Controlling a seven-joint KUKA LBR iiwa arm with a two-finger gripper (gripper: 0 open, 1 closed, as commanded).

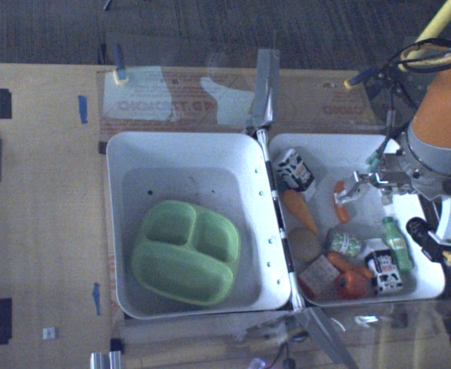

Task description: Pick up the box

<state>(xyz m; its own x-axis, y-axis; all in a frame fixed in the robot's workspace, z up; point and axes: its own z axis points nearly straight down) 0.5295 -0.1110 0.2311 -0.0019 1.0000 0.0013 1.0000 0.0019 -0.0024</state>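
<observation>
A brownish-red box lies flat in the right bin, near its front left corner, wedged among other items. My gripper hangs over the middle of that bin, well behind the box and to its right. It is open and nothing sits between its fingers. A small orange piece lies just left of the fingertips. The grey arm with its orange band comes in from the right.
The right bin also holds a black-and-white carton at the back left, a carrot, a brown round item, a green-labelled can, a green bottle, a second patterned carton and orange-red pieces. A green divided tray lies in the left bin.
</observation>
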